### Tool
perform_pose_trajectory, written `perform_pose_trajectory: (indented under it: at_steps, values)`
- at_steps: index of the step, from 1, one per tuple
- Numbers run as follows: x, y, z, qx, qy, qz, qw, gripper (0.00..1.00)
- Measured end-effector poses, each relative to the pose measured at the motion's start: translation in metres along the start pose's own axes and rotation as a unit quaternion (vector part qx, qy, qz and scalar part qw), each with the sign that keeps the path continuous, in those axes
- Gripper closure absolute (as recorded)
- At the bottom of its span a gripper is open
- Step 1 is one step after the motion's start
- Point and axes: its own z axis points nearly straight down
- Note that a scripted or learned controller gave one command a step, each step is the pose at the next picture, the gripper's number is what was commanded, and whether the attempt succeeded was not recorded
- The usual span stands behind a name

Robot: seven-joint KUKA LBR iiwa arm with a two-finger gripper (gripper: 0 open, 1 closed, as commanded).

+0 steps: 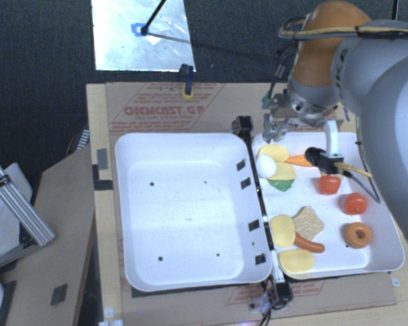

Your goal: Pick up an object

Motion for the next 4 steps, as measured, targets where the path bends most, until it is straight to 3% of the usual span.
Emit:
perform_pose_trajectory:
  at_steps: [1, 2, 3, 4]
  values:
    - [0.069, -0.013, -0.001, 0.003, 0.002, 0.0, 1.0, 1.0]
    - [0.123, -0.005, 0.002, 0.002, 0.002, 0.0, 1.0, 1.0]
    - [0.216, -0.03, 0.031, 0.004, 0.002, -0.001, 1.0, 1.0]
    - [0.225, -0.031, 0.033, 0.003, 0.001, 0.002, 1.0, 1.0]
